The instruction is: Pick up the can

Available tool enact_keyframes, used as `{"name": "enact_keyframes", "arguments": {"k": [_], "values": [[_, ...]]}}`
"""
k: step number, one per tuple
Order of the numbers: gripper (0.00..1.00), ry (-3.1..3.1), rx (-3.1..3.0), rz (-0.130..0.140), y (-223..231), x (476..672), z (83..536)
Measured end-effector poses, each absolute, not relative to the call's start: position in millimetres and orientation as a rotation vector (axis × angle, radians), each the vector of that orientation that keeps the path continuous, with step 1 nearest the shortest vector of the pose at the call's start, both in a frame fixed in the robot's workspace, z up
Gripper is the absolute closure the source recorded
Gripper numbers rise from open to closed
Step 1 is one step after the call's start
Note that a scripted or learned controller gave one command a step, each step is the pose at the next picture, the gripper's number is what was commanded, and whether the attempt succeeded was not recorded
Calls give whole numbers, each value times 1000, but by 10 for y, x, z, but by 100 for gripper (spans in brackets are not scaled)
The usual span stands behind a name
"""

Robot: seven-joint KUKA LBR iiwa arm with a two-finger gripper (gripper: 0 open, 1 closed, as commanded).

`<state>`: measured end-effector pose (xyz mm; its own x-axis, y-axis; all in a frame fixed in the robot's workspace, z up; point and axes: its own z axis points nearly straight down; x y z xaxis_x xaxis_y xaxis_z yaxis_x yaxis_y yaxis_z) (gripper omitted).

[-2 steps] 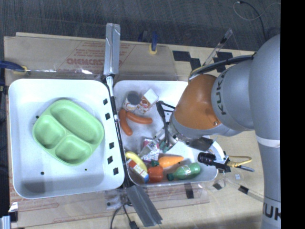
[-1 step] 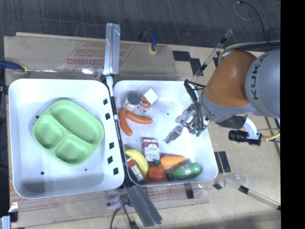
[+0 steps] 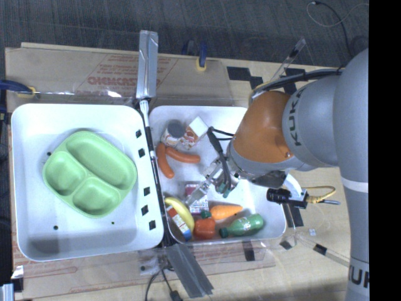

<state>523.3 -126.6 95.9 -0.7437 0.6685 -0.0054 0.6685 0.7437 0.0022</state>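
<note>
Bins (image 3: 37, 168): white. Tray (image 3: 89, 172): pale green. Can (image 3: 177, 132): grey top, red-and-white label. Sausages (image 3: 182, 156): orange-red. Banana (image 3: 180, 211): yellow. Carrot (image 3: 225, 211): orange. Bottle (image 3: 243, 225): green. Arm (image 3: 326, 118): grey, orange band. Bench (image 3: 213, 74): tan with red print.

Arm (image 3: 338, 124): smooth grey rounded casing, black "KUKA" lettering on the shell. Broad glossy orange band (image 3: 266, 130) above the wrist. Claw (image 3: 213, 184): small, metallic silver with dark parts. Thin black cable (image 3: 216, 143) runs along the wrist.
</note>
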Motion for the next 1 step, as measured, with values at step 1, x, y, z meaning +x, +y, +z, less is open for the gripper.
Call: {"name": "enact_keyframes", "arguments": {"k": [1], "values": [[0, 3019, 869, 0, -485, 4973, 1921]]}}
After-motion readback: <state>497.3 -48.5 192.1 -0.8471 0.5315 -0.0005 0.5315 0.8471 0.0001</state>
